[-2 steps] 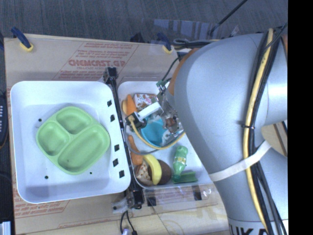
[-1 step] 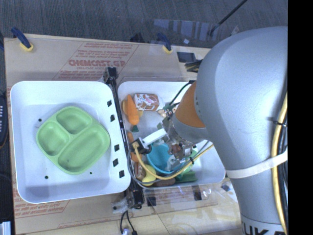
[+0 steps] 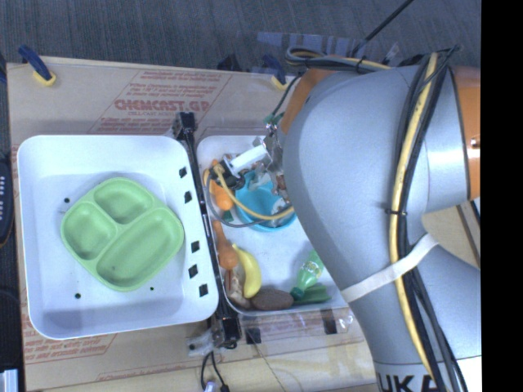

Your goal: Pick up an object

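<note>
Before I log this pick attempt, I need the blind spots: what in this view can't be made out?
- Gripper: hidden under the grey arm, so any grasp is unknown.
- Right bin: most of it is covered by the arm.
- Blue bowl: right side hidden by the arm.
- Green bottle: partly hidden by the arm.
- Brown items near the banana: too small to identify.
</note>
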Robot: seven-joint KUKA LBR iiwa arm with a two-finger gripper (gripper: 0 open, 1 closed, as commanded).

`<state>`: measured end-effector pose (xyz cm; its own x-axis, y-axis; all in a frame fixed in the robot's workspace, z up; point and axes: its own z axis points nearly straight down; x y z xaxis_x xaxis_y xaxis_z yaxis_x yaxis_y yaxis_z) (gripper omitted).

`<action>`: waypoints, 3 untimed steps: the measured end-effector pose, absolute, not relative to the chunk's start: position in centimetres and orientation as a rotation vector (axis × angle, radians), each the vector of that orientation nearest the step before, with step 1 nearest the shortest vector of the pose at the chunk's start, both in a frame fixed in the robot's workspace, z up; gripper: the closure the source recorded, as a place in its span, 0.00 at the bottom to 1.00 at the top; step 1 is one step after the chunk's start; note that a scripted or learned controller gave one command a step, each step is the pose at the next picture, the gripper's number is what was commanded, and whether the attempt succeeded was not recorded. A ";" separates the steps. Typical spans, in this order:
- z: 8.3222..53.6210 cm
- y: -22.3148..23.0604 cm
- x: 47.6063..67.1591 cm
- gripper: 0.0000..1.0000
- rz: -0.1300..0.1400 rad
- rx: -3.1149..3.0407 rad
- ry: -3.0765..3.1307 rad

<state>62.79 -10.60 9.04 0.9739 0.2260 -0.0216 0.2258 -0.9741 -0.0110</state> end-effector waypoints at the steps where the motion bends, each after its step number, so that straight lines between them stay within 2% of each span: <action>1: 9.2 -10.2 56.4 0.00 0.015 -3.115 -0.335; 2: 9.0 -9.7 62.6 0.00 0.028 -3.115 -0.328; 3: 9.2 -10.1 55.7 0.00 0.015 -3.116 -0.335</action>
<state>55.65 -10.09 9.23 0.9771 0.2125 -0.0087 0.2124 -0.9771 -0.0090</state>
